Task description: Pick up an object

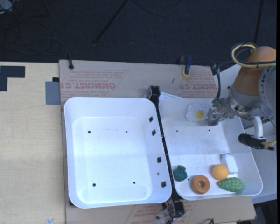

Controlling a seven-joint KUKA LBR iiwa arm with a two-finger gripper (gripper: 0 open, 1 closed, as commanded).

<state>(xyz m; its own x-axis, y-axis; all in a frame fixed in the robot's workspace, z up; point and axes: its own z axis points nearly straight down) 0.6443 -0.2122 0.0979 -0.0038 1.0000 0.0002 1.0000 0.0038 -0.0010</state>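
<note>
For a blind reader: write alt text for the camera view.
A robot arm's hand hovers beside a toy fried egg at the far end of the right bin. Near its front edge lie a doughnut, an orange and a green bumpy toy.

Pincer [213,119] beside fried egg [196,112] in right bin [252,164].

Left white bin [79,125] beside right bin [191,143]; cardboard sheet [107,80] beneath; blue clamp [187,65] at cardboard's far edge.
</note>
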